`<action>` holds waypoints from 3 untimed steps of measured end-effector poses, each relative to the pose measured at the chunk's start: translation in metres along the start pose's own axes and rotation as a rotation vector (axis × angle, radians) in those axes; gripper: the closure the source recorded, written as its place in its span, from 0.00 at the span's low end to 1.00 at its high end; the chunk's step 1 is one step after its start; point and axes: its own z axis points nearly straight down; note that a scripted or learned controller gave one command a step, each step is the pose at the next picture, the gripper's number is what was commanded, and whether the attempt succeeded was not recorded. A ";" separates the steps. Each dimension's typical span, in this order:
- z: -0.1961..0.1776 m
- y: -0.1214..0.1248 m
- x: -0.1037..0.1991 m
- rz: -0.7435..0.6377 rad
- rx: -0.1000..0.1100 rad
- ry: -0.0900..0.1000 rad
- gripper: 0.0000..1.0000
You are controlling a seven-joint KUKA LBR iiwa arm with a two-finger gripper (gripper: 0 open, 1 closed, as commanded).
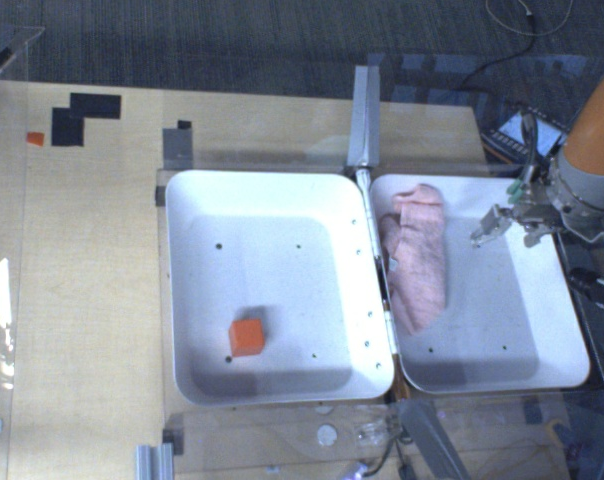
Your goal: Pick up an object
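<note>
Grey-bodied robot arm (594, 183) with a broad, rounded orange band above the wrist, bright against the duller casing beneath. Pale grey ring below the band, then a darker metal wrist section crowded with small fittings and brackets. Slim two-finger metal gripper (480, 232), light grey and glinting, narrow at the tip. Tiny green speck on the wrist hardware. Finer details too blurred to make out.

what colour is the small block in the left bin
Orange block, clearest in the camera view, lying in the left bin.
</note>
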 end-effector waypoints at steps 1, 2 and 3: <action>0.044 -0.009 -0.011 -0.180 -0.003 -0.001 0.00; 0.108 0.056 0.058 -0.404 -0.013 -0.003 0.00; 0.107 -0.001 0.061 -0.392 -0.016 -0.005 0.00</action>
